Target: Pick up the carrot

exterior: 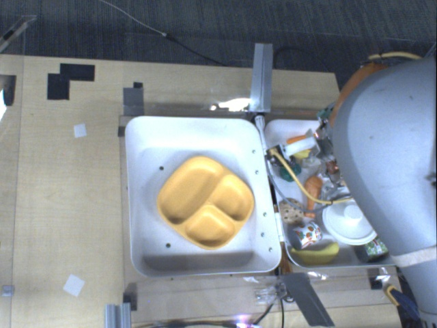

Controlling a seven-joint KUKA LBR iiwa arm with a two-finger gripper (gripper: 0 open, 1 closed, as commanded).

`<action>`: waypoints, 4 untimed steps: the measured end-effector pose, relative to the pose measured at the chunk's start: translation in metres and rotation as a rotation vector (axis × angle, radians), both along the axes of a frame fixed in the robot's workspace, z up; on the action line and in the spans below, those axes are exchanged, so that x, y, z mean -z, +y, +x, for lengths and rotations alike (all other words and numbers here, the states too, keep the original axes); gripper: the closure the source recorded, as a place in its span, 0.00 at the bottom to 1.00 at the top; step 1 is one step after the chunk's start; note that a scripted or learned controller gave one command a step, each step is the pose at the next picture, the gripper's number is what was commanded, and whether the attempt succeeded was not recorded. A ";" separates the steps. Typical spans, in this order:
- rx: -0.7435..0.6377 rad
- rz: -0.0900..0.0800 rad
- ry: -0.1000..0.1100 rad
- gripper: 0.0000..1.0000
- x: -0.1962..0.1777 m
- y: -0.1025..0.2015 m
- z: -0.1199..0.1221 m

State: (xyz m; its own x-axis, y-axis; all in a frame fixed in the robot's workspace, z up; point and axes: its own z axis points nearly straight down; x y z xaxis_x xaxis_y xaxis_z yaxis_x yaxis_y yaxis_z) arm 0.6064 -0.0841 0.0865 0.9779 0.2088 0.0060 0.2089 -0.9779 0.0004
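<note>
1. Wooden bench (61, 203) bears two white bins; the left bin (147, 142) holds a yellow sectioned plate (205, 201).
2. Orange carrot (313, 186) lies in the right bin (280, 132), beside the gripper (326, 157).
3. Dark carpet (171, 12) lies beyond.

Two white bins (136, 183), one yellow divided plate (205, 201), one carrot (313, 186), one banana (315, 253), one white cup (347, 222)

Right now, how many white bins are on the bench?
2. The left bin holds a yellow sectioned plate; the right bin, beside it, holds cluttered small items, and the grey arm covers much of it.
</note>
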 end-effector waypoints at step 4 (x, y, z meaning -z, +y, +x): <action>-0.350 -0.018 -0.028 1.00 -0.076 0.145 -0.102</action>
